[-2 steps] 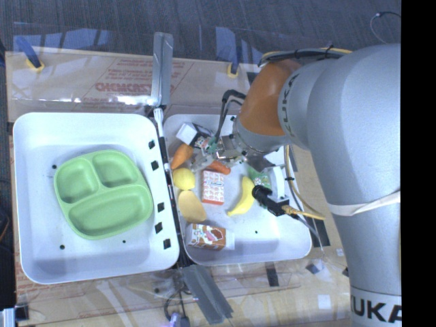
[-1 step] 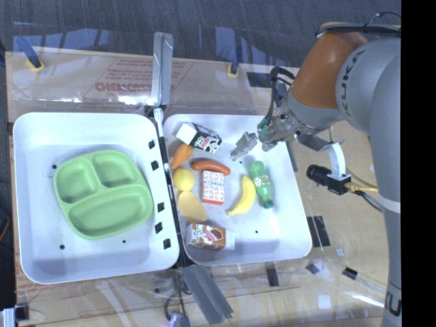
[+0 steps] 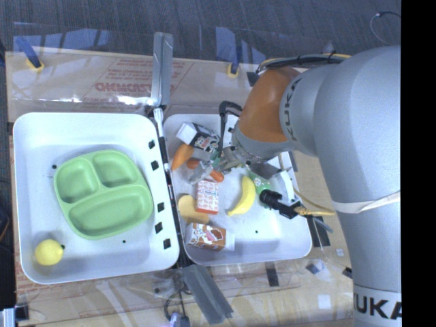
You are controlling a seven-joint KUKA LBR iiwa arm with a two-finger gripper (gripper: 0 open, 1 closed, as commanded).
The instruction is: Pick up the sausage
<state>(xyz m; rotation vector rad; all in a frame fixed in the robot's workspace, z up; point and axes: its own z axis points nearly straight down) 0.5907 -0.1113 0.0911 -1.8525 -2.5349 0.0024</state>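
Arm: the grey arm (image 3: 354,148) is reaching in from the right and is hanging over the far part of the right bin (image 3: 293,247).
Gripper: the gripper (image 3: 219,161) is pointing down among the toys in the far left part of that bin; whether it is released, clenched or grasping anything cannot be told, since the wrist is covering it from above.
Sausage: a small reddish-orange piece (image 3: 216,176), judged to be the sausage, is lying in the right bin just near of the gripper and just far of the carton (image 3: 208,196).
Key relation: the sausage is sitting just beside the gripper, slightly nearer the camera; its long axis seems to be running left to right, though too little is showing to be sure.
Neighbours: a carrot (image 3: 181,157) is lying to the left, a banana (image 3: 242,196) to the right, and a box (image 3: 206,236) at the near side.
Left bin: a green tray (image 3: 102,193) and a lemon (image 3: 48,252) are resting well apart from the work.
Hidden: the orange band is masking the bin's far right part.
Judgement: the pick is looking close to contact, and the crowding is making a wrong grab likely.
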